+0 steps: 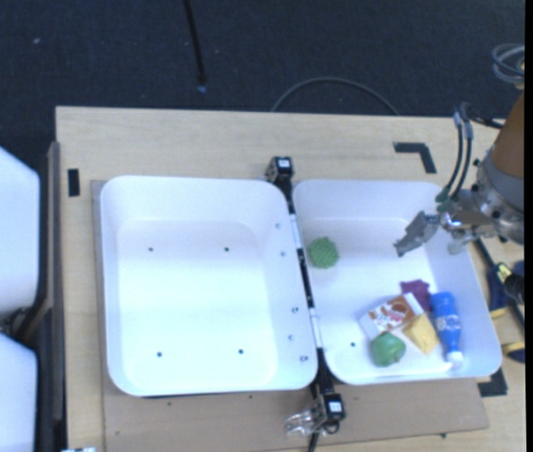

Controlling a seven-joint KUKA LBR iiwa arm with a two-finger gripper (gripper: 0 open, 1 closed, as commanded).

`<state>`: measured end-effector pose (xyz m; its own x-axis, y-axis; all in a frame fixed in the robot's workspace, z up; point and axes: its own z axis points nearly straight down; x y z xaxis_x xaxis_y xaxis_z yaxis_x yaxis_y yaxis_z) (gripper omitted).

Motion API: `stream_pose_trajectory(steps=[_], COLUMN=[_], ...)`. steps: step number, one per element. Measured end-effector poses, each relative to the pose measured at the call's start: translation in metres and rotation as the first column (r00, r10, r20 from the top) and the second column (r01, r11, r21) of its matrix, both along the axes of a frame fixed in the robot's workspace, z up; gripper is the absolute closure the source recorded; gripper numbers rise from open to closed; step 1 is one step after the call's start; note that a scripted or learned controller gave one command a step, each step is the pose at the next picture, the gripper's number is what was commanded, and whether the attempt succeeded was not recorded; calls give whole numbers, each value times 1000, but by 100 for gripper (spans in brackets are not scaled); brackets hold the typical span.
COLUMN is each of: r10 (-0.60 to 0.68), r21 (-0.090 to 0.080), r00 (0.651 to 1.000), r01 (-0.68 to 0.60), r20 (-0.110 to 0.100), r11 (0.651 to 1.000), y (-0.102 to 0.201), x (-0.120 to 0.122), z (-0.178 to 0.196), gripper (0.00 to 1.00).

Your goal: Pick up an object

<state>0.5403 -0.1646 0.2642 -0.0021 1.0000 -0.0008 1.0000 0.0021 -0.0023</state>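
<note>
Left bin (125, 252): I see bare white floor, centre-left of frame.
Right bin (361, 205): holds all the objects, right of centre.
Green ball (322, 252): alone near this bin's left wall, well apart from the rest.
Cluster, lower right corner: snack packet (391, 314), yellow block (424, 333), purple piece (415, 291), blue bottle (446, 323) and a green round toy (388, 349), packed close together.
Gripper (415, 237): I see it above the right bin's upper right part, reaching in from the right edge, nothing between its fingers.
Fingers: grey tips blur together; I cannot tell whether spread or pressed.
Arm (507, 158): orange band at right edge.
</note>
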Motion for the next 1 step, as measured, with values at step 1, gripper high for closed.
stream_pose_trajectory(steps=[1], r10=[-5], r21=[0], r00=[1000], r01=[5], r20=[-7], r11=[1000], y=[-60], x=[18], z=[-103], gripper=[0])
